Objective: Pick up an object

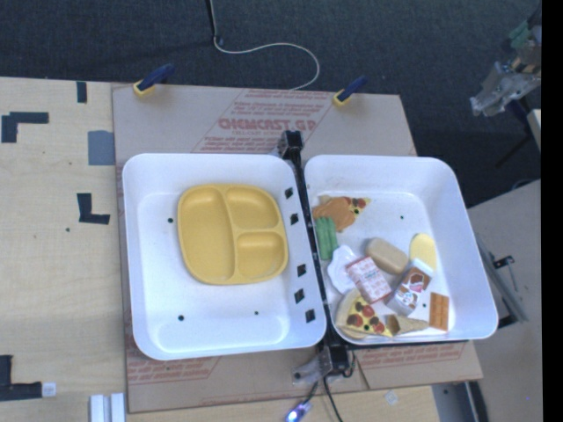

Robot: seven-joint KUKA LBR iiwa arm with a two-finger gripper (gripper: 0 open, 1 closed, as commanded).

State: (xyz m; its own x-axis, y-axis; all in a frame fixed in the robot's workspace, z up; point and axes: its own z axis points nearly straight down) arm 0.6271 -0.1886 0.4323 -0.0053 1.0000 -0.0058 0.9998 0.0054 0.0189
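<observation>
The right bin (444,183) holds a heap of toy food: a pizza slice (339,209), a green piece (325,236), a tan loaf (388,255), a yellow piece (424,251), a red-and-white packet (369,279), a small can (410,292), a second pizza slice (361,316) and an orange cracker (438,310). My gripper (503,90) hangs at the far upper right, outside both bins and well away from the food. It is small and blurred there.
A yellow divided plate (233,233) lies in the left bin (145,262). The bins sit on a cardboard sheet (255,121) clamped at its back corners. A white cable (264,49) loops behind it.
</observation>
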